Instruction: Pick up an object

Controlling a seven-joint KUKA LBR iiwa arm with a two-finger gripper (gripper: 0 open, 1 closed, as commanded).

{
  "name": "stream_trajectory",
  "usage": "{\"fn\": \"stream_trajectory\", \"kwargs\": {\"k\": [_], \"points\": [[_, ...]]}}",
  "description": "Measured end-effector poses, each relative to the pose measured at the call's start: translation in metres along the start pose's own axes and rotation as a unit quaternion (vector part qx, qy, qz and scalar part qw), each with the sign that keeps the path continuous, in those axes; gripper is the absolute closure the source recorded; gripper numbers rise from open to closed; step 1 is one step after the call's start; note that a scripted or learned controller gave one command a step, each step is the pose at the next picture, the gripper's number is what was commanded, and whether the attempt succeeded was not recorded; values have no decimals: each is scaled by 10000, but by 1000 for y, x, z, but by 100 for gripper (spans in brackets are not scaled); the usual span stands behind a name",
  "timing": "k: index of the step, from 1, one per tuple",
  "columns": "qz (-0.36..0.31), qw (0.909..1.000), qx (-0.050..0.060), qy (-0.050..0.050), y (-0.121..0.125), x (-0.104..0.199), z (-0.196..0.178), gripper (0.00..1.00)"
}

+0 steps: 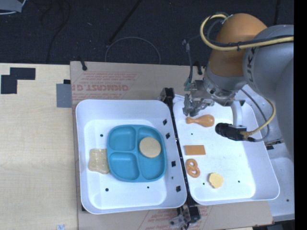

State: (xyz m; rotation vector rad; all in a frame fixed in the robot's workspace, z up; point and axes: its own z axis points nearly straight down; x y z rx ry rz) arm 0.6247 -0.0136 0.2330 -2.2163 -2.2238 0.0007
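Clutter in the right bin [259,186] is light: a drumstick toy [202,121] near the far wall, a brown flat rectangle [194,150], a pretzel [193,167] and a yellow piece [216,180]. The left bin [91,123] carries a blue divided plate [125,159] with a round cracker [150,147]. The hand [190,110] hangs just above the drumstick's thin end; how wide it stands, I cannot tell.

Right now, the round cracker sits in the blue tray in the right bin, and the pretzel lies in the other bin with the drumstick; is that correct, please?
Not quite: the blue tray holding the round cracker is in the left bin, as the camera view shows. The pretzel and drumstick do lie together in the other bin.
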Motion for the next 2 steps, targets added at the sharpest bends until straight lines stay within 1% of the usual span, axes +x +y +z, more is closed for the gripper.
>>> {"fn": "stream_trajectory", "kwargs": {"k": [1,2], "points": [[-1,10000,1,0,4,58,-5,100],[-7,10000,4,3,14,120,5,100]]}}
